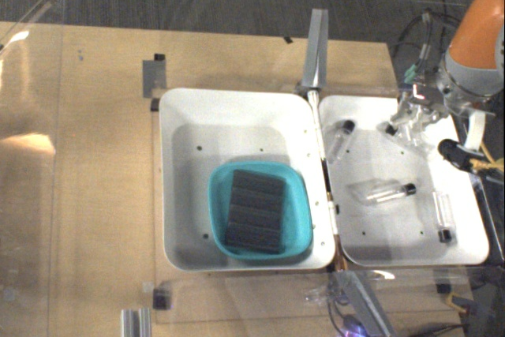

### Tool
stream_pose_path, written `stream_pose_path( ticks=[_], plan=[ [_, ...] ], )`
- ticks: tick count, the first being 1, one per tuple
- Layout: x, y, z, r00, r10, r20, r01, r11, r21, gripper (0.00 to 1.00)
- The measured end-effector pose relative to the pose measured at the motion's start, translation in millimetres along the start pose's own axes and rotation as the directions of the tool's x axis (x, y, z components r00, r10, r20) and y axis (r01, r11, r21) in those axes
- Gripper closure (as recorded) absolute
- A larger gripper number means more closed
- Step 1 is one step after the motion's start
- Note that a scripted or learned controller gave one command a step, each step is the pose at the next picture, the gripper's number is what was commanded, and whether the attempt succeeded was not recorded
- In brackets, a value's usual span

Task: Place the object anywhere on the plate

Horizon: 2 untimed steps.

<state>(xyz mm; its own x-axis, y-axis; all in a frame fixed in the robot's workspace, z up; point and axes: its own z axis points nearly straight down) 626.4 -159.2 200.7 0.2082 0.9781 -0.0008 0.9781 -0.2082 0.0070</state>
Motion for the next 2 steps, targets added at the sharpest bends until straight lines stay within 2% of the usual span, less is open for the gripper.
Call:
stream_pose_path(
  ticks=[1, 2],
  plan=[
    [38.9, -50.4, 32.5, 0.999, -0.054, -0.002, 0.054, 0.999, 0.004, 1.0],
    [90.4, -120.7, 14.5, 0.955, -0.296, -0.003, 0.296, 0.955, 0.002, 1.0]
  ],
)
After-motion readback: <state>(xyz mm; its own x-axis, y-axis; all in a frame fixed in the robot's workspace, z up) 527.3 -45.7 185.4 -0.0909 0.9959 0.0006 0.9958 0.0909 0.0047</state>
